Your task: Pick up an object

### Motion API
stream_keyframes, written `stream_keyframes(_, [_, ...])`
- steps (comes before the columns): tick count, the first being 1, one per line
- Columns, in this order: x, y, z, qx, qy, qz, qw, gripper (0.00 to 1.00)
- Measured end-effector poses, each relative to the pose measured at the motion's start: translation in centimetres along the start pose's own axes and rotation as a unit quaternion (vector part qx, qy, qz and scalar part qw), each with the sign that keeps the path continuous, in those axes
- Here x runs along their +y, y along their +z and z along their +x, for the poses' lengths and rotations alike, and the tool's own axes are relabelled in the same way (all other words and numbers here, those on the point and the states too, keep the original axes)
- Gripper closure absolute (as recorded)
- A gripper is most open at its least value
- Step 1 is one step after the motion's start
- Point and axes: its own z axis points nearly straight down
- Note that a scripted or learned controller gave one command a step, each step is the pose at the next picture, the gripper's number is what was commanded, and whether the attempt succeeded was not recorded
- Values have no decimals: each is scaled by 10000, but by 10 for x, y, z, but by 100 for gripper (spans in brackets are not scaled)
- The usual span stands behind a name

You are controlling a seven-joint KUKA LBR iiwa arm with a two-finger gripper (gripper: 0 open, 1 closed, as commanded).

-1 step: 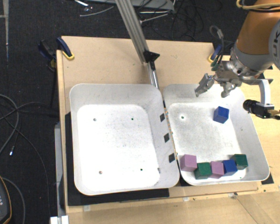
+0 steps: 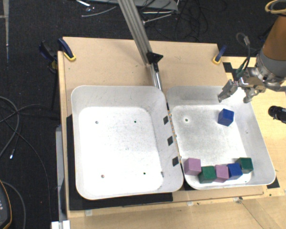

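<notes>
Hand (image 2: 237, 94) hangs spread wide and holding nothing, with the blue cube (image 2: 225, 117) just below it.

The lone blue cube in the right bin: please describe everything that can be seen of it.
The lone blue cube is a small, plain block of solid blue, matte in look, with no markings to be seen. It sits on the floor of the right bin, in the upper right part, turned slightly askew to the bin's walls. It stands apart from the row of cubes along the near edge and touches nothing but the floor. The gripper hangs above and to its right, fingers spread, apart from it.
</notes>
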Motion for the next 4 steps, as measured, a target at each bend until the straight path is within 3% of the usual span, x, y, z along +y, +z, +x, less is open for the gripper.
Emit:
stream_keyframes(1, [-6,119,-18,11,-48,-24,10000,0])
stream_keyframes(2, [49,139,16,13,-68,-32,10000,0])
stream_keyframes(4, [-1,139,55,16,-45,3,10000,0])
